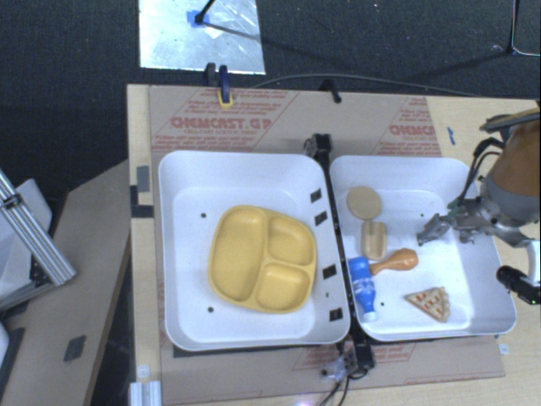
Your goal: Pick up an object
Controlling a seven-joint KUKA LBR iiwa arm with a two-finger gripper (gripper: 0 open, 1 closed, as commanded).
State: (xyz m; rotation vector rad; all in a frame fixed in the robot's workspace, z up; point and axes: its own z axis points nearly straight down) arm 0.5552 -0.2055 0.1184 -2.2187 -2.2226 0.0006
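Bins sit side by side on the bench, left bin (182,227) and right bin (473,294), w/ a row of black clips down the seam btwn them. Left bin holds a yellow divided tray (262,259), three compartments, lying flat and roughly centred. Right bin has the small stuff: a round tan disc (364,201) near the top-left, a beige rounded block (374,239) just below it and almost touching, an orange drumstick-shaped toy (394,262) lying sideways w/ its fat end pointing right, a blue bottle (362,288) w/ white label along the bin's left wall, cap end toward the front, and a pizza-slice toy (428,303) near the front, apart from the rest. Bottle's top end sits just beside the thin end of the drumstick toy. Gripper (431,227) hangs over the right bin's right-centre, its dark fingers reaching left, tips above bare white floor, near the drumstick toy's fat end but apart from it. Can't tell from here if the fingers are spread or pressed together; too dark and small. Nothing visible btwn them, no object held. Arm (516,172) comes in from the right edge, orange band up top, grey wrist below it, angled down and left into the bin. Cardboard sheet (254,121) w/ red print lies under both bins.
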